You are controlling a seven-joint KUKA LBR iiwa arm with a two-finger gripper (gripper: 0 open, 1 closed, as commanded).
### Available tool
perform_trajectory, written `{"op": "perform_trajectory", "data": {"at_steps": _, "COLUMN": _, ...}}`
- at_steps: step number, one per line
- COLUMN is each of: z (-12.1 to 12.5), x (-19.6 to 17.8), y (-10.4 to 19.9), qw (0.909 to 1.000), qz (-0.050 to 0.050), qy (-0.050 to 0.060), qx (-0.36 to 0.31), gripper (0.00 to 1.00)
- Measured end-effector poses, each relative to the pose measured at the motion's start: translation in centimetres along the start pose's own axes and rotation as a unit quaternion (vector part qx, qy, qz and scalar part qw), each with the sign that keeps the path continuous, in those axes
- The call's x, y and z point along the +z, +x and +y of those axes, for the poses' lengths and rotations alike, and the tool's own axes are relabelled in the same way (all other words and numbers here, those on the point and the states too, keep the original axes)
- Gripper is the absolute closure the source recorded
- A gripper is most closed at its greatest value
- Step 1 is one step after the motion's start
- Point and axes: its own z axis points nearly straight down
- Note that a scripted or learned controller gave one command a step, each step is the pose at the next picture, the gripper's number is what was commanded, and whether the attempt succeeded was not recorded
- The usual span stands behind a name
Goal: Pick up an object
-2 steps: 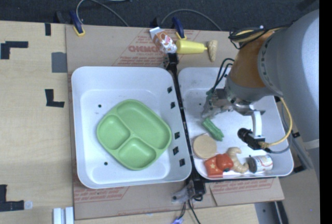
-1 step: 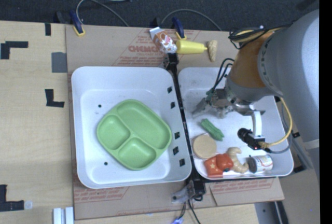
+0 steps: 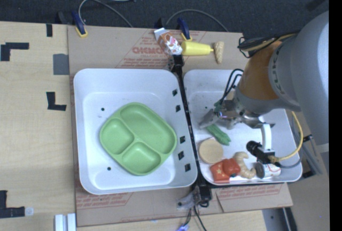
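the arm is down in the right bin [image 3: 195, 83] now, wrist bent over, and the tool [image 3: 215, 116] sits low near the bin floor, close to the divider side. whether it is spread or closed i cannot tell from up here: the metal tip is a small blur under the wrist, and nothing is visibly held.

here's the relation that matters: the green pod [image 3: 218, 134], a bean-like piece, lies just below and a touch to the right of the tool, almost touching it. its long axis runs on a slant, from upper left near the tool down to the lower right. my read is that a grab on it wants the tool shifted slightly toward the near edge of the bin and turned to close across that slant, not along it.

further beyond the pod, same direction, sits the round tan biscuit [image 3: 210, 150], then the red piece [image 3: 223, 170] and a pale lumpy item [image 3: 246, 166], packed close together. that crowding could snag a clumsy descent.

off to the tool's far side, in the left bin [image 3: 85, 117], the green divided plate [image 3: 138, 138] lies flat, well apart.
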Motion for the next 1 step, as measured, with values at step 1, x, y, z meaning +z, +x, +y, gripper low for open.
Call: {"op": "perform_trajectory", "data": {"at_steps": 1, "z": 0.43, "x": 0.05, "y": -0.20, "qw": 1.0000, "qz": 0.001, "qy": 0.003, "qx": 0.000, "gripper": 0.00}}
